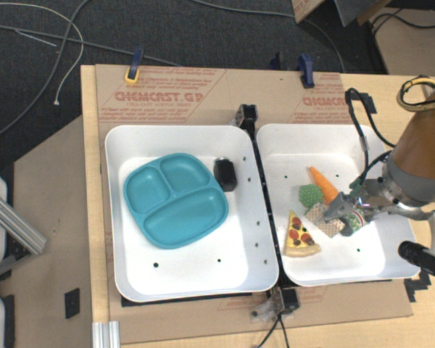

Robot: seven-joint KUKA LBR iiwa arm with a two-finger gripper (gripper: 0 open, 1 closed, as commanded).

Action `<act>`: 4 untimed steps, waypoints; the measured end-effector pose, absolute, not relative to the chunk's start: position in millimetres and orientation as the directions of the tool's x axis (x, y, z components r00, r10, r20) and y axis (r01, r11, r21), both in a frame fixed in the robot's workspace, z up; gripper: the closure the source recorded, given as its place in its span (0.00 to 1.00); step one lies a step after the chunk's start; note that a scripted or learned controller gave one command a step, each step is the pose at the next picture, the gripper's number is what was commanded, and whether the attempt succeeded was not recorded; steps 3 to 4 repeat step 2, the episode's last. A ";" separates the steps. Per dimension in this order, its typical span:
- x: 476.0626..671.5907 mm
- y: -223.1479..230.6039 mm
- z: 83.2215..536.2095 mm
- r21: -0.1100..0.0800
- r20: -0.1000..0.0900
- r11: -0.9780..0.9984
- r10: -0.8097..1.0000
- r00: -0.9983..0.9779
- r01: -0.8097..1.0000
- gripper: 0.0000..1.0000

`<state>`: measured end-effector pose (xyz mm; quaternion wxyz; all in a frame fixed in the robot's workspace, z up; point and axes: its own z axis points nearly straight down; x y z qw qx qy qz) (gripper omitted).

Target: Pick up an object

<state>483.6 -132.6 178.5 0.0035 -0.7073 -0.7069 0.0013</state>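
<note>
Pincer (346, 216) low in right bin (362, 263), grip state can't tell. Pizza slice (301, 235) at its 8 o'clock, carrot (322, 183) at 11. Teal plate (175, 199) in left bin (130, 267).

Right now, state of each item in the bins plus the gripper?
blue divided plate: flat, upright, left bin, nothing on it
black object: left bin, beside the plate's rim
carrot: lying in right bin
green toy: lying against carrot
pizza slice: flat, topping up
gripper: low over right bin
</note>
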 end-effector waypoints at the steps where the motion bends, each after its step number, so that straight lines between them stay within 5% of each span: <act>1: 479.7 -130.6 135.5 -0.007 0.004 0.000 1.000 0.001 1.000 0.00; 2: 481.6 -131.1 149.1 0.000 0.002 -0.001 1.000 0.001 1.000 1.00; 4: 481.6 -131.1 149.1 0.000 0.002 -0.001 1.000 0.001 1.000 1.00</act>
